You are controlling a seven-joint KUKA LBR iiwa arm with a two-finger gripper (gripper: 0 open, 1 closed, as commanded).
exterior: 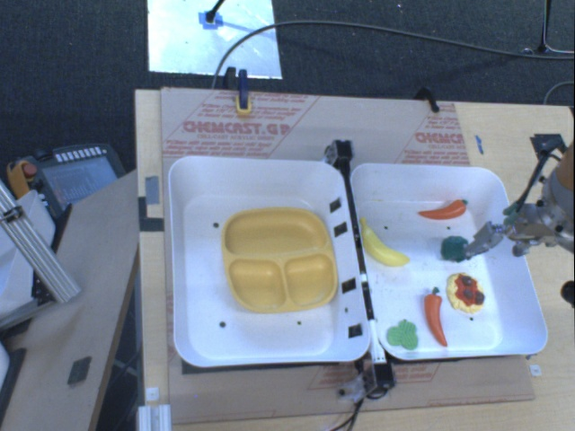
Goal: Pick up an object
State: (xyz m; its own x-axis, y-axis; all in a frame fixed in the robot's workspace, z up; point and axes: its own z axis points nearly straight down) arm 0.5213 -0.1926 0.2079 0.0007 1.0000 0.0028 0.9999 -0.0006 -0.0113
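Hand low in right bin, tip touching dark green toy; grip state cannot tell. Advice: centre over green toy before closing, clear of pizza toy, lift straight.

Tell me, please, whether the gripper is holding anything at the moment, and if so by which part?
It cannot be told. The gripper sits right against the dark green toy in the right bin, but the view does not show whether that toy is gripped.
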